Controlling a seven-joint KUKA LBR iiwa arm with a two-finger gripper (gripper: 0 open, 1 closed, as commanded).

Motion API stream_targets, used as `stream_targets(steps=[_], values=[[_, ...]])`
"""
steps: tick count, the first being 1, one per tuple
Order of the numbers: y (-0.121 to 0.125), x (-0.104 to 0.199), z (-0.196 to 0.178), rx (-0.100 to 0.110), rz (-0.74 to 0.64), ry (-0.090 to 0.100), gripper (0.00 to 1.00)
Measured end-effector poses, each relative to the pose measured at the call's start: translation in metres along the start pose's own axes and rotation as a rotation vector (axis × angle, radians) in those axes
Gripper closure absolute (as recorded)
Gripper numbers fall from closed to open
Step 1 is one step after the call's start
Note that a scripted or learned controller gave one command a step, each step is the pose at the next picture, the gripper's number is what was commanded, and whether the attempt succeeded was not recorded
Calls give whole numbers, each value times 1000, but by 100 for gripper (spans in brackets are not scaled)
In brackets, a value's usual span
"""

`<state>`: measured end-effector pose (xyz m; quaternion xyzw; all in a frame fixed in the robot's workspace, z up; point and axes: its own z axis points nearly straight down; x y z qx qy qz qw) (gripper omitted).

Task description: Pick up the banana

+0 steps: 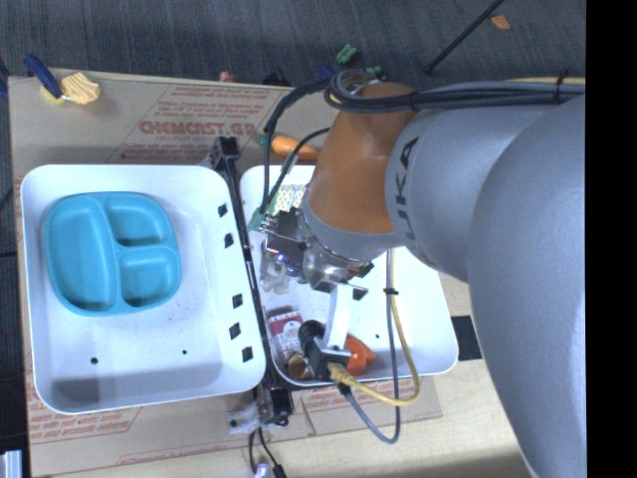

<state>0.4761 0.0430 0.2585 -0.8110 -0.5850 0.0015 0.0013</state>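
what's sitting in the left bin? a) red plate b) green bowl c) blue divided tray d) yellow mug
c, a light blue divided tray with three compartments lies in the upper left part of the left bin.

Bench [149,118] under printed cardboard sheet [189,116] — two white bins [60,366] side by side on it; small yellow-blue item [70,88] at far-left corner.
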Motion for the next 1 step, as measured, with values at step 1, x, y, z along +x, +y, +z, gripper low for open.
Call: stream_targets(steps=[1], values=[[12,-36,35,1,-640,0,100]])
